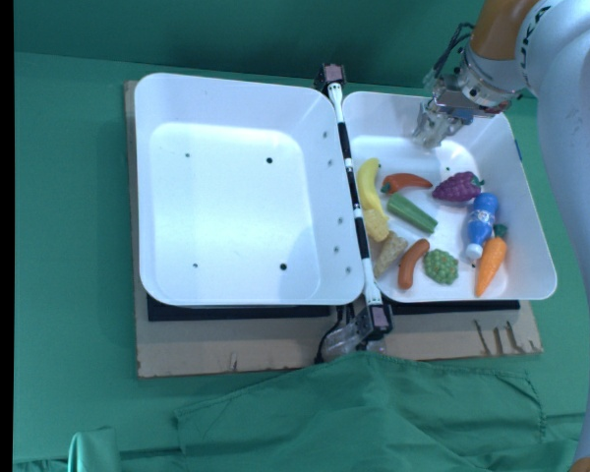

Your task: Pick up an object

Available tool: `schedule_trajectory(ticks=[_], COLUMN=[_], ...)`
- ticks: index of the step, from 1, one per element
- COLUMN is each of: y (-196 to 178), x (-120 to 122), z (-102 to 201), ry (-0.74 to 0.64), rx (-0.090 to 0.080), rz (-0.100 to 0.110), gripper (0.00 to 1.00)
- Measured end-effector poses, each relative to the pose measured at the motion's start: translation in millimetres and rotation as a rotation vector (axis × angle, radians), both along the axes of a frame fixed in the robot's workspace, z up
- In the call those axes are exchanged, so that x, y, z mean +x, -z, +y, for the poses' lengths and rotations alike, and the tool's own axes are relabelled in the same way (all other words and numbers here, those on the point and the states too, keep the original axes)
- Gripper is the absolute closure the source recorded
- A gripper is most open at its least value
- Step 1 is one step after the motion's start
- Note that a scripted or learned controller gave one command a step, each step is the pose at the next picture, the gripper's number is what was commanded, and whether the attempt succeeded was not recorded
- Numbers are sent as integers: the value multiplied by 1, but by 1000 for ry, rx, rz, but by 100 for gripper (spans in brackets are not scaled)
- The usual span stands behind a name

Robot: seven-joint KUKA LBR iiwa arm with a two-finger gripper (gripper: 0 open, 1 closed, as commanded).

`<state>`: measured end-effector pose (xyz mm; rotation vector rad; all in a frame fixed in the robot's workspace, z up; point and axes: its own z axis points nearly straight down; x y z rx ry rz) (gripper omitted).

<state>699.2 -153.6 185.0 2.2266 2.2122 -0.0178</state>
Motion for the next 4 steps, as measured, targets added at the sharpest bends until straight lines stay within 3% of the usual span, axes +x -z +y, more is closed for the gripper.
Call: schedule_trajectory(ticks=[1, 2, 3, 4], y=[-46, -58, -57, 2], x=[-13, -12, -12, 1], z=[19, 18, 18, 55], ry=[-4, -2, -2, -7], rx=[8, 6, 6, 4], rz=[-14, -20, -19, -1], gripper=[100, 100, 0, 0])
